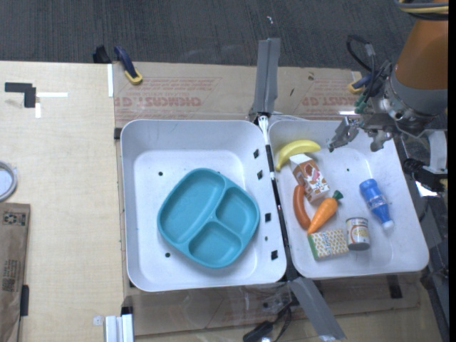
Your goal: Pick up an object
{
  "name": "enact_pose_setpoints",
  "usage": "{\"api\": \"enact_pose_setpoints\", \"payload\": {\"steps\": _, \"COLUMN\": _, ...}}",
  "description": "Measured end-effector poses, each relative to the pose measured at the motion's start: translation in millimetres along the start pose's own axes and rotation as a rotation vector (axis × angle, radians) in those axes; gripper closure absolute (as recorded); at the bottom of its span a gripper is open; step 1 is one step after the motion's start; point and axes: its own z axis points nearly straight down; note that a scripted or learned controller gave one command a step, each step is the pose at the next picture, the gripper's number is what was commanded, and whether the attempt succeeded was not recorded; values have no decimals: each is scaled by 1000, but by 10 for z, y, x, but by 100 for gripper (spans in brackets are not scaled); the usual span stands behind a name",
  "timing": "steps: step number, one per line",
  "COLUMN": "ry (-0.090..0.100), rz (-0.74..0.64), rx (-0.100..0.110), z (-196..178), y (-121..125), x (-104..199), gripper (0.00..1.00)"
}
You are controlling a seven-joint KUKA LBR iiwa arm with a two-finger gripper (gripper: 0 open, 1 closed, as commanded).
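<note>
We see the claw (360, 135) spread open and empty over the right bin's (399, 258) far end, just past the banana (296, 150) and bottle (375, 201).

Carrot (323, 213), banana (297, 150), bottle (375, 202), can (358, 233) lie in right bin (406, 258).

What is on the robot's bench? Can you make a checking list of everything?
Surface: wooden bench bearing a left bin and a right bin.
Job's things: right bin holds banana, juice carton, sausage, carrot, cracker box, can, blue bottle.
Clutter: blue divided plate in left bin.
Grippers: hand above right bin's far edge, holding nothing.
Cables: black cables by the wrist.
Surroundings: blue-yellow clamp, tape roll.
</note>
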Motion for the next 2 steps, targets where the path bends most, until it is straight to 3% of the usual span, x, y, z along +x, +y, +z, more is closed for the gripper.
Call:
{"api": "enact_pose_setpoints", "payload": {"steps": 1, "ry": -4, "rz": -183, "rx": -13, "z": 1328, "y": 194, "x": -345, "gripper": 0}}
{"api": "enact_pose_setpoints", "payload": {"steps": 2, "ry": -1, "rz": -237, "rx": -4, "z": 1618, "y": -266, "x": -931, "gripper": 0}}
